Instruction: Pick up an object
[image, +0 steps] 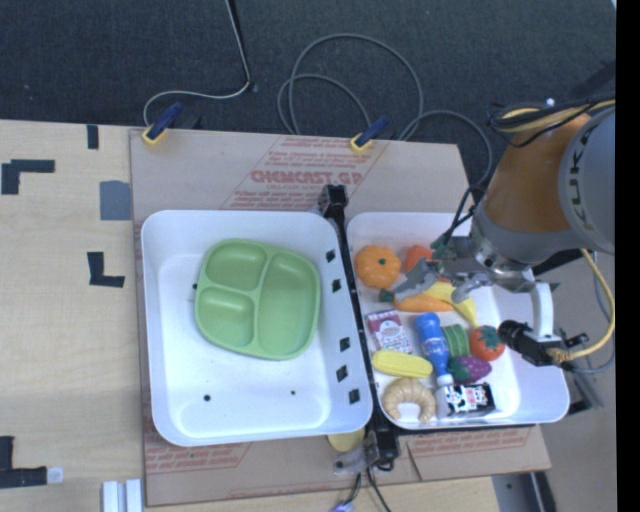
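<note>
My gripper (447, 268) hangs low over the back of the right bin (540, 400), among the toy foods. Right below and beside it lie a red pepper (415, 261), an orange carrot (424, 300) and a yellow banana (447, 291). A small orange pumpkin (377, 266) sits just to its left. Nearer the front are a pink packet (385, 326), a blue bottle (432, 341), a corn cob (400, 364), a croissant (410, 398), a tomato (487, 342), a purple eggplant (473, 368) and a black-and-white carton (467, 398). I cannot make out anything held.
The left bin (170, 400) holds a green divided plate (257, 298). A black divider with clips (345, 300) runs between the bins. The arm's orange band (535, 190) and cables (545, 345) overhang the right bin's right side.
</note>
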